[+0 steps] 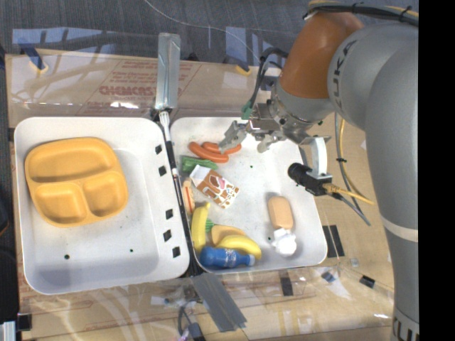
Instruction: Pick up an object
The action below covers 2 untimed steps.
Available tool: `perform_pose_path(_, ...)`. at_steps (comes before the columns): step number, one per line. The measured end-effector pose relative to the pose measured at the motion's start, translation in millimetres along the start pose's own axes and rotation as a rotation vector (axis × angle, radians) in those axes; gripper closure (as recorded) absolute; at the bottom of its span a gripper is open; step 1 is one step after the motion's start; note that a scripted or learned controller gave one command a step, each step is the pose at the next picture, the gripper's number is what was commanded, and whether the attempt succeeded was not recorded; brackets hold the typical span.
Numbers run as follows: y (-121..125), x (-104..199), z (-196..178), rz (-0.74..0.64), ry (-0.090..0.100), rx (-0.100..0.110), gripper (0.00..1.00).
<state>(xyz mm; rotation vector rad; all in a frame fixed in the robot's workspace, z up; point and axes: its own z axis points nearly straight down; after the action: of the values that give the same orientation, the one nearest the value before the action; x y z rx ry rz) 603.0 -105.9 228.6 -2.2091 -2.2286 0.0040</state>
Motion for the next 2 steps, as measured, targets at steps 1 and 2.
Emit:
perform_pose_path(1, 57, 3, 128, -0.082, -0.003, -0.020, 0.00)
perform_pose_path(2, 58, 3, 114, -0.086, -0.005, -0.023, 1.00)
